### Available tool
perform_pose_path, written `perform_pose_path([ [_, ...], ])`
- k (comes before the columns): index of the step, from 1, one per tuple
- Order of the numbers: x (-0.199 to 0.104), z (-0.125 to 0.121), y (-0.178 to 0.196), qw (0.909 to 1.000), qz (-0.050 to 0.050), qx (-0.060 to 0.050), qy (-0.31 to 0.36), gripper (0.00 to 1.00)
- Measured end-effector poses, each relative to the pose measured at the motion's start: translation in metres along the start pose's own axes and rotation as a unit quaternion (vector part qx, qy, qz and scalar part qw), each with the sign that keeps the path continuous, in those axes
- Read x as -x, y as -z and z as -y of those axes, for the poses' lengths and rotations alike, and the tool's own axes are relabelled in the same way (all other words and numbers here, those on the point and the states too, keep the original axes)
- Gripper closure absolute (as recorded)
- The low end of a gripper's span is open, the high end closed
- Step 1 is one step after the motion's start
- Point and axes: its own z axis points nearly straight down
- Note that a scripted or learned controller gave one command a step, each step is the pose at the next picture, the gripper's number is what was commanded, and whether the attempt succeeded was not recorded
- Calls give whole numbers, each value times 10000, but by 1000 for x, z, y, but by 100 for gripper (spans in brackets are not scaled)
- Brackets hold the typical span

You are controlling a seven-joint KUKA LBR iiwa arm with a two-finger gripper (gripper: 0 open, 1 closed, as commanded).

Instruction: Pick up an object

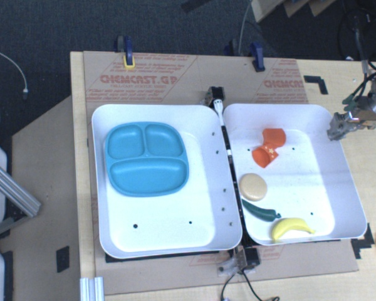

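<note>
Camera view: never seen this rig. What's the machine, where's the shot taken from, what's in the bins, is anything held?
The one camera looks down at a slant on a bench with two shallow white bins. The left bin holds a blue divided plate. The right bin holds an orange-red object, a beige round piece, a dark green piece and a yellow banana. The gripper of the arm reaches in at the right edge, by the right bin's far corner. Nothing visible is held.

Red-orange block [268, 147] lying tilted toward the right bin's [338, 168] far side. Nearer, a beige round puck [253, 187], then a dark green pepper [261, 212] and a yellow banana [292, 227] by the near rim.
</note>
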Motion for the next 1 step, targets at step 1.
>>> perform_pose_path([
  [1, 0, -1, 18, 10000, -9, -18, -1, 100],
])
